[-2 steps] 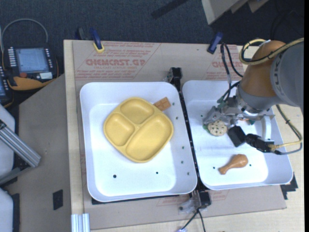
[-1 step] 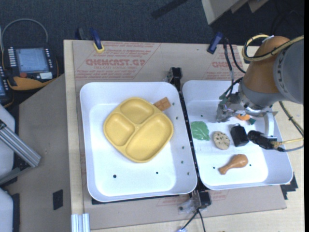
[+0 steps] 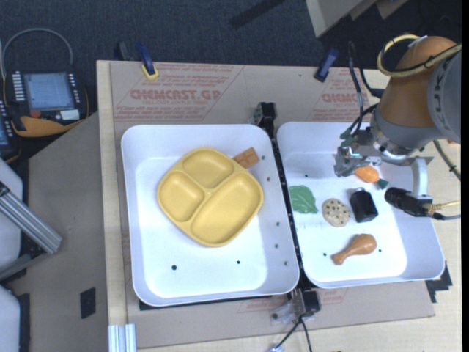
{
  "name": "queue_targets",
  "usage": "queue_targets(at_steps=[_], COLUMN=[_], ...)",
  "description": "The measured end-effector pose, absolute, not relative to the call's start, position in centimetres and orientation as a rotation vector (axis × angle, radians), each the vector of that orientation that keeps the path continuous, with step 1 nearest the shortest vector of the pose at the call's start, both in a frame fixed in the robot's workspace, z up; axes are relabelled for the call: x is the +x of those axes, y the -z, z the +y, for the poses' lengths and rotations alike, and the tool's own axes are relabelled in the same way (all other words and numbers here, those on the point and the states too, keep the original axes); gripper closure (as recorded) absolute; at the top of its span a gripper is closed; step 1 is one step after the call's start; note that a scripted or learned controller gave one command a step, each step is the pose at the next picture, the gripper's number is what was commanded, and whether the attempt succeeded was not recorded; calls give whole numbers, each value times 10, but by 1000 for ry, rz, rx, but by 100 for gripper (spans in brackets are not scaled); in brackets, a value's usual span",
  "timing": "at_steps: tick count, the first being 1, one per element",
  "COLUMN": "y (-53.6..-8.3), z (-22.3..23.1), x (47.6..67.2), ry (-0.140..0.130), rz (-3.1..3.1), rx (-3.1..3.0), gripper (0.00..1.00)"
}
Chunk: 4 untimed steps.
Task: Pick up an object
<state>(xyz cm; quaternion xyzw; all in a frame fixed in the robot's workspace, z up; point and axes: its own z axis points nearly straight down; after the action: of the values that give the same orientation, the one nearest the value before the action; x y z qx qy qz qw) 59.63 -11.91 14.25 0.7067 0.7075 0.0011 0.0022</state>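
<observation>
My gripper (image 3: 349, 163) hangs low over the far part of the right bin (image 3: 316, 147), under the grey wrist with the orange band. An orange carrot-like piece (image 3: 367, 173) with a green tip lies right beside it, touching or nearly touching its right side; I cannot tell whether it is gripped. Nearer the front lie a black block (image 3: 363, 204), a speckled cookie (image 3: 335, 212), a green leaf piece (image 3: 302, 199) and a brown drumstick (image 3: 355, 248).
The left bin (image 3: 146, 167) bears a yellow divided plate (image 3: 210, 195), with a small brown block (image 3: 247, 157) at its far right corner. A black clamp (image 3: 265, 113) stands between the bins at the back. A black fitting on a cable (image 3: 405, 199) hangs over the right bin.
</observation>
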Motion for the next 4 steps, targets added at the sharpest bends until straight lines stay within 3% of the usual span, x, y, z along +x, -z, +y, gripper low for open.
queue_targets(at_steps=[2, 4], y=[-219, -206], z=[-110, -14], x=[602, 566], ry=[-4, 2], rz=[2219, 2229], rx=[2217, 2220], gripper=[100, 100])
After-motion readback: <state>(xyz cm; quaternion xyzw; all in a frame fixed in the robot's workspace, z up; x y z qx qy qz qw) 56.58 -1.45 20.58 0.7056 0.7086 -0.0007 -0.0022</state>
